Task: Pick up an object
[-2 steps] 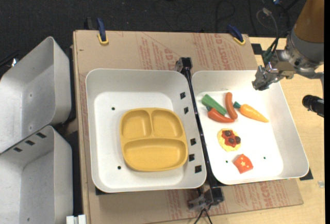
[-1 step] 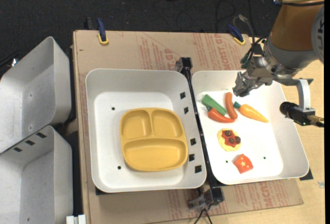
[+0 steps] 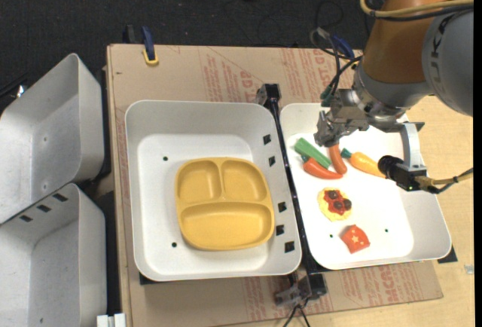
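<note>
The arm enters from the right edge of the worktop, near its far right corner, its grey link passing into a broad orange band (image 3: 407,24) that bulges above the wrist. Below that band the grey wrist housing (image 3: 388,88) narrows and points steeply downward and slightly leftward. The end effector (image 3: 331,139) hangs from it, low over the far right part of the worktop, its dark metal body tilted a little toward the left edge. Cables loop around the orange band and trail down beside the wrist. From this slanted overhead angle the tips blend together beneath the wrist.
</note>
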You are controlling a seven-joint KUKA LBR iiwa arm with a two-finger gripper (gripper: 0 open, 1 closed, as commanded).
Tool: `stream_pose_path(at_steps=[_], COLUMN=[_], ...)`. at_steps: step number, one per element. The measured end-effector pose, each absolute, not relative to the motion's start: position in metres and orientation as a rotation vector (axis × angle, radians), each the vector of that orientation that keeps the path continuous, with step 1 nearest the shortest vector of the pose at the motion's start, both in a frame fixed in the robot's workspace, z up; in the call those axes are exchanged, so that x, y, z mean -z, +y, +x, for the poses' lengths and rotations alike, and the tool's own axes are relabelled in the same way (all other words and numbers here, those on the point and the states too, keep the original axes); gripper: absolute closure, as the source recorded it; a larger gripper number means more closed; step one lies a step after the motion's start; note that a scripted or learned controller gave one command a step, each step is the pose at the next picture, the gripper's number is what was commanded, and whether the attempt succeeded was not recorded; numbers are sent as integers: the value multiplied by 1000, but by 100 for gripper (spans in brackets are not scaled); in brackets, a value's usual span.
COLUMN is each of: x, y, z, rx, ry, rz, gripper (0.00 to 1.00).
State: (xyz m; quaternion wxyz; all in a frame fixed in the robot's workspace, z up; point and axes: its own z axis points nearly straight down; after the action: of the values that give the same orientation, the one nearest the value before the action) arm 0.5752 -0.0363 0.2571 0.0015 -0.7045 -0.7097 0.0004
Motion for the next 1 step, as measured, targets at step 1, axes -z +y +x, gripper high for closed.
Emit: stream_pose_path(at_steps=[1], x=[-255], y=[9], z=[588], rx=[1], ry=[-2230], rz=[-2215], gripper=[100])
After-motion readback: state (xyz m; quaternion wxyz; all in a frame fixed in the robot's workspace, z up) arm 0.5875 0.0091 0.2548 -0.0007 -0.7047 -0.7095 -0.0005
